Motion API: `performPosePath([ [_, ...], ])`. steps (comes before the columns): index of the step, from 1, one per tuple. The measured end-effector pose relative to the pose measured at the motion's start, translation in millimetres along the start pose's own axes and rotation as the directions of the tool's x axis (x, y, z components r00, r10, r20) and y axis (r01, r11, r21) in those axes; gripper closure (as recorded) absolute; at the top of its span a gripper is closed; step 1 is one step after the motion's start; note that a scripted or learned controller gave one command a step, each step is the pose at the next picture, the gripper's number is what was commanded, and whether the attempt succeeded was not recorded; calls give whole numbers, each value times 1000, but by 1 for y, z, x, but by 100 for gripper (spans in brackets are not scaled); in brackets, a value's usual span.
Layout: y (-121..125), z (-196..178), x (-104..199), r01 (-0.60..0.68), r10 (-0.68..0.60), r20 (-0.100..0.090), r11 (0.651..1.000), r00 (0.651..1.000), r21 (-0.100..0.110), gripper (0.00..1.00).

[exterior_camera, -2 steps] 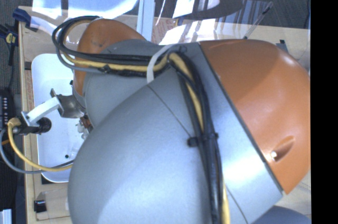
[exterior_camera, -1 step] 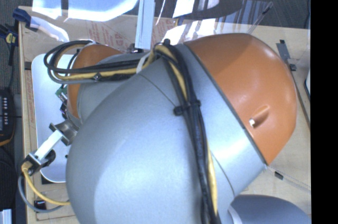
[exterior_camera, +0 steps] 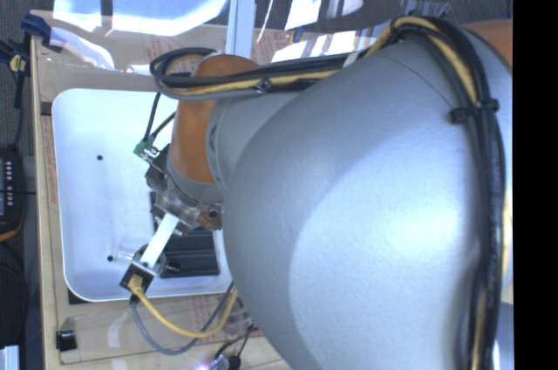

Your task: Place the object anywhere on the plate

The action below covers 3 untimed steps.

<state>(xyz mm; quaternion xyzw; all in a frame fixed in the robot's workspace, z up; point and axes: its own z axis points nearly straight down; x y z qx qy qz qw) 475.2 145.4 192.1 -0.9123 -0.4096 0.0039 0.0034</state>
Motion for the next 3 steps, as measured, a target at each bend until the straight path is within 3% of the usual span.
performPosePath([
  [1,58,2,-64,156,-156,-1,988,988,-3,100],
  [2,13,60,-16,-146,146,2,989,989,1,100],
  [3,13,60,-16,-146,146,2,989,989,1,0],
])
